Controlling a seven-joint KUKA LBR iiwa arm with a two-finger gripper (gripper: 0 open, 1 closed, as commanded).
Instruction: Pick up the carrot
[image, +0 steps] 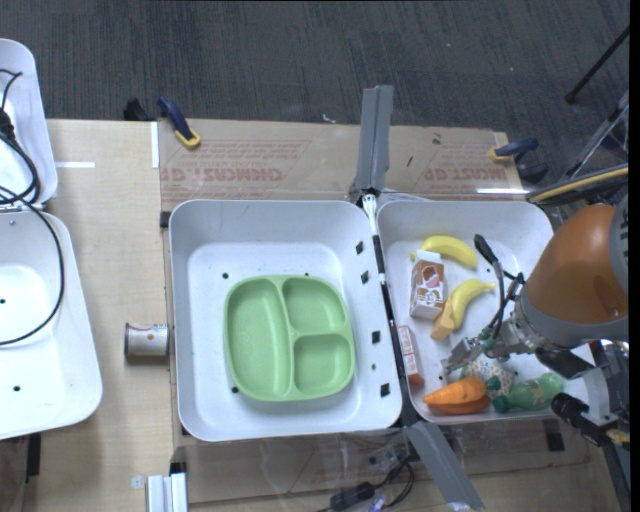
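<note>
Two bins sit side by side on the surface (120, 200). The left bin (190, 300) holds a divided plate (290, 338). In the right bin (395, 240), the carrot (457, 395) lies at the near edge, two bananas (455, 275) and a carton (428, 285) farther back.

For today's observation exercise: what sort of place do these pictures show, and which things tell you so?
Probably a robotics lab bench for pick-and-place trials: a robot arm reaches over two white bins, one holding toy food like a carrot and bananas, with clamps fixing cardboard.
</note>
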